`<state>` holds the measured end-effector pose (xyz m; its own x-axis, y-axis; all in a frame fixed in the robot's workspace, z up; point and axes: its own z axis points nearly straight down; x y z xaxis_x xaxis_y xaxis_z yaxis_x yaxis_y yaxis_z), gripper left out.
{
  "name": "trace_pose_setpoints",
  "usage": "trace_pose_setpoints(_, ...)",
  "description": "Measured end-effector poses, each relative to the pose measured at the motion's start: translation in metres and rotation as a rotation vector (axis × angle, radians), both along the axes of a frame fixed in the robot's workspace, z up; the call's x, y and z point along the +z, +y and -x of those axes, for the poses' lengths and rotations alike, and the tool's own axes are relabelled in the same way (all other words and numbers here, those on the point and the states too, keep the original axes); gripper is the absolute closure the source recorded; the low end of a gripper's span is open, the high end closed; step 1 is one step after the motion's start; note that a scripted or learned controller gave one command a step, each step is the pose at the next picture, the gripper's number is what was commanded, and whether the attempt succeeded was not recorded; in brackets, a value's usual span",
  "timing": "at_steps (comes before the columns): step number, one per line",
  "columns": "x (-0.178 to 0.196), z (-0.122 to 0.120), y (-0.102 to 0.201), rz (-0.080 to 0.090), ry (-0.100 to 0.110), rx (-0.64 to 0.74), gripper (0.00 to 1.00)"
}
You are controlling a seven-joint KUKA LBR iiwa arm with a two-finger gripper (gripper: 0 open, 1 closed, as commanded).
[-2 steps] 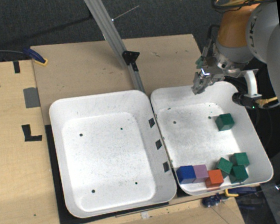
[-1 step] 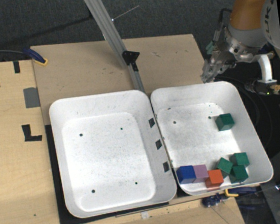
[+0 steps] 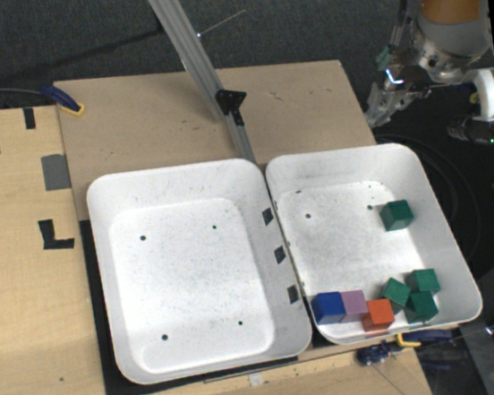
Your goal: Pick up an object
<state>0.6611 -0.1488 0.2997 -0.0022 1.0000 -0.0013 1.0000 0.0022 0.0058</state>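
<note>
The gripper (image 3: pixel 385 103) hangs off beyond the right bin (image 3: pixel 343 170), jaws too blurred to call. Blocks sit in that bin: lone green block (image 3: pixel 396 215), others bunched at the near edge. Approach stage; next, swing in over one

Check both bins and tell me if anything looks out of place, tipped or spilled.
Nothing is spilled or damaged. All the blocks lie inside the right bin: one green block sits alone, while the blue block, purple block, orange block and three more green ones crowd the near corner. The gripper is beyond that bin's far right corner.
</note>
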Motion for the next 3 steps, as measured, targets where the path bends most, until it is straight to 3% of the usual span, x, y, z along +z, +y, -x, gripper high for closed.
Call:
trace_pose_setpoints(1,-0.018,0.009,0.045,-0.002,0.008,0.002,1.00)
trace_pose_setpoints(3,-0.041,0.003,0.161,-0.003,0.009,0.005,1.00)
